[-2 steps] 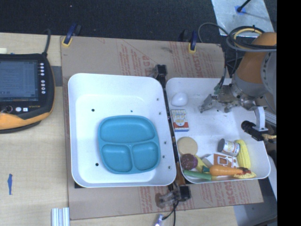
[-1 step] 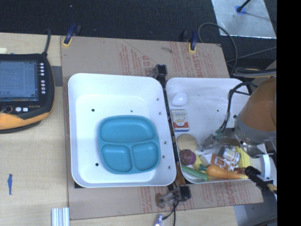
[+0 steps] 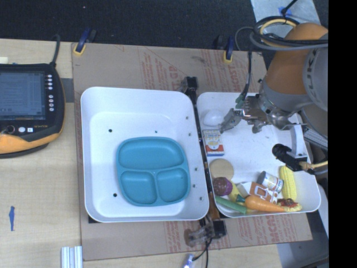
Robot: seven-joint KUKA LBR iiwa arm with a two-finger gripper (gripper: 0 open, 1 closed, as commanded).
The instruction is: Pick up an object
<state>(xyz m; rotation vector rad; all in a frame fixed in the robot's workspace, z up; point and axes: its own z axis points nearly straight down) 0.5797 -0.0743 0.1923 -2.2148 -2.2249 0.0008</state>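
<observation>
My gripper (image 3: pixel 244 124) hangs over the upper part of the right bin (image 3: pixel 254 152), its two fingers spread open with nothing between them. Just left of it lie a white round object (image 3: pixel 213 117) and a small red-and-white carton (image 3: pixel 212 141). Farther toward the front of this bin are a beige disc (image 3: pixel 221 167), a dark purple ball (image 3: pixel 222 186), a green vegetable (image 3: pixel 228 205), a carrot (image 3: pixel 262 204), a small can (image 3: pixel 270 183) and a corn cob (image 3: pixel 287 182).
The left bin (image 3: pixel 100 149) holds a blue divided plate (image 3: pixel 152 169). A teach pendant (image 3: pixel 25 102) lies on the bench at far left. Both bins rest on a cardboard sheet (image 3: pixel 139 66) held by clamps.
</observation>
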